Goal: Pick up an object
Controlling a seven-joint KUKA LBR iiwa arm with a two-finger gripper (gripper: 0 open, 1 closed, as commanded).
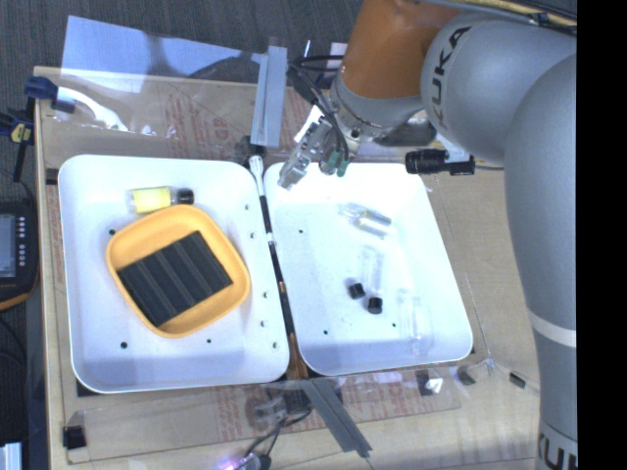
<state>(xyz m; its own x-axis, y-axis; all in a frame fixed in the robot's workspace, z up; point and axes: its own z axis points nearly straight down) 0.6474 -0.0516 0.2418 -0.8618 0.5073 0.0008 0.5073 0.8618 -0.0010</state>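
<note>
My gripper (297,171) hangs over the far left corner of the right bin (446,292), near the divider between the bins. Nothing shows between its fingers. In the right bin lie a clear plastic piece (365,219) near the back, two small black pieces (363,296) in the middle, and a clear tube-like object (414,316) toward the right. The left bin (78,262) holds an orange dish with a dark ribbed insert (177,269) and a small yellow object with a black end (157,199) behind it.
The grey arm with its orange band (392,37) fills the upper right and overhangs the right bin's back edge. A metal bar (266,96) stands behind the bins. A dark device (15,248) sits at the far left edge.
</note>
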